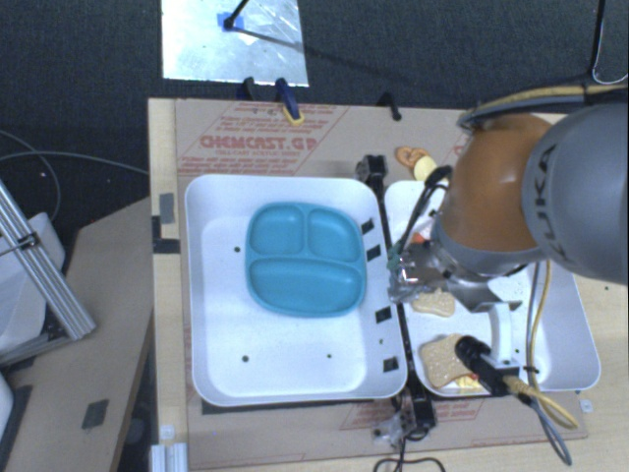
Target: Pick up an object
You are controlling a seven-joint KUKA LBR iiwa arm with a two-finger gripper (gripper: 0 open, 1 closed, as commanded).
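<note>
Pincer [411, 281] above flat tan toast [434, 303]

Single fixed camera, mounted above the bench [246, 126], looking down at a slant. Moderate distance; frames both white bins [211, 362] side by side. Arm [521, 205] enters from right edge.

Blue plate [304, 261] in left bin [218, 362]
</note>
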